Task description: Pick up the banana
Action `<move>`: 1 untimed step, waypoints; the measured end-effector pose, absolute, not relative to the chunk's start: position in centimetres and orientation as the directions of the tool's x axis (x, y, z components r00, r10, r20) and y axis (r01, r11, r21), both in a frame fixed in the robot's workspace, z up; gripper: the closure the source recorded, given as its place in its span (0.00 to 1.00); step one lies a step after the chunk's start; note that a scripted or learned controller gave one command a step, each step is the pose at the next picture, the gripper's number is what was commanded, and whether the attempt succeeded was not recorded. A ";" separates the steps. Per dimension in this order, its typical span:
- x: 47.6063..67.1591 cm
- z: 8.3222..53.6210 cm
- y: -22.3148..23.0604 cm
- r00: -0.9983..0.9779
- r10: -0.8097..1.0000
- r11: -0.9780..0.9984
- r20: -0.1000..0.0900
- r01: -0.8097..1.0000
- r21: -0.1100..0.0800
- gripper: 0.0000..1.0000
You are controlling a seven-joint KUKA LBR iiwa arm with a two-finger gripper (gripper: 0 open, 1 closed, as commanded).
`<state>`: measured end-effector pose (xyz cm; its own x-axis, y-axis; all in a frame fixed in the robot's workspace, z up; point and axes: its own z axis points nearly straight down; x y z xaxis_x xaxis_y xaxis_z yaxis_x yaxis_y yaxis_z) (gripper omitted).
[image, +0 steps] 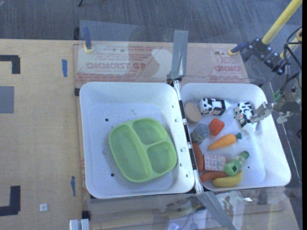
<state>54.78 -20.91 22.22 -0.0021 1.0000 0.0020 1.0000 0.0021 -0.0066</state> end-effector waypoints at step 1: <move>48.4 9.3 -17.7 -0.085 0.996 0.085 0.001 0.996 -0.003 0.00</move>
<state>48.43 -17.70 9.26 -0.0854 0.9963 0.0012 0.9963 0.0854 -0.0028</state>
